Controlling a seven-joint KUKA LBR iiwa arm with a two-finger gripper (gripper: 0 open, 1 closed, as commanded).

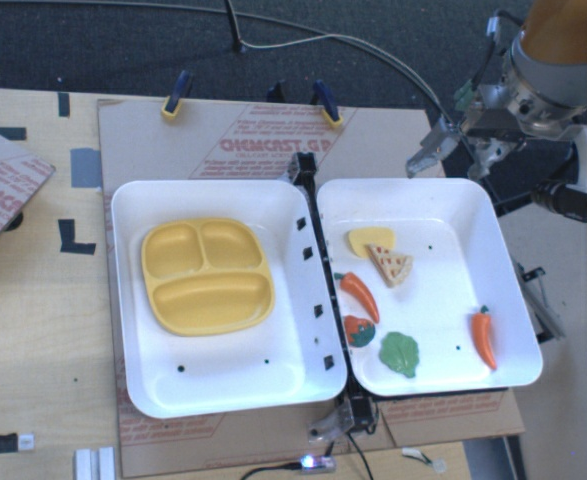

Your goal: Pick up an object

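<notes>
Lying nearest the camera, a green leafy toy is resting in the right bin, beside a tomato, two carrots, a pizza slice and a yellow cheese piece. A yellow divided tray is sitting in the left bin. The gripper is hovering above the right bin's far edge, fingers spread apart, gripping nothing.

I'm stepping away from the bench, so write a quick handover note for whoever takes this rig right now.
Claw: above the far edge of the right bin, holding nothing; whether it is open or shut is unclear.
Right bin: yellow piece, pizza slice, two carrots, small red and green piece, green leafy piece.
Left bin: yellow divided tray.
Done: nothing picked.
Left: lower the claw, grasp one item, lift.
</notes>
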